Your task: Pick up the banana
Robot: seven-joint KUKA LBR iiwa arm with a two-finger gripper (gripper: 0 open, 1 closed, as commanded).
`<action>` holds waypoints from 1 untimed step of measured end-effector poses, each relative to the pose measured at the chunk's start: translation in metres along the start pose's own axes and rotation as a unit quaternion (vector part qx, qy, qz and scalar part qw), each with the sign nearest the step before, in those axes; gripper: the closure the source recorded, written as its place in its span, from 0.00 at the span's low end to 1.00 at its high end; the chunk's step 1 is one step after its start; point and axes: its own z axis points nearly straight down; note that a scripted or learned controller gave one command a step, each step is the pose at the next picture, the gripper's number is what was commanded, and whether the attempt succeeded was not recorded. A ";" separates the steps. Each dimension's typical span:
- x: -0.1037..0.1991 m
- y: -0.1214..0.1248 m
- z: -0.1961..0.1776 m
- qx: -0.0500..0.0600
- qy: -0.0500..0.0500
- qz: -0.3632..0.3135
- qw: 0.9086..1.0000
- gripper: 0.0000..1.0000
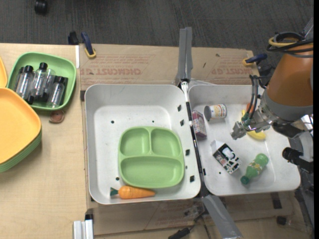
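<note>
Banana (257, 133) lies in the right bin (279, 183), near that bin's right edge and toward its far half; only a short yellow stretch of it shows, the rest hidden under the arm's wrist. End effector (239, 131) sits low in the same bin, just left of the banana and touching or nearly touching it; whether it is released or clenched cannot be told, since the metal parts blur together. Nothing can be seen lifted by it.

Other contents of the right bin: a small can (216, 112) lying on its side near the far edge, a purple-labelled packet (199, 124) against the left wall, a black and white carton (227, 158) near the middle, and a green bottle (254, 168) lying toward the near right corner. The can and carton are near the end effector but apart from it.

Left bin (99, 133) holds a green divided plate (151, 157) at its middle and a toy carrot (133, 192) along its near edge, touching the plate's rim.

On the tabletop's left side stand a green tray (67, 68) of dark-capped bottles (40, 83) and a stack of orange plates (17, 133), cut off by the left border. Arm (294, 83), grey with an orange band, covers the right bin's far right corner.
</note>
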 end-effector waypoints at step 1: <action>0.004 0.023 -0.086 -0.002 -0.002 -0.129 0.992 1.00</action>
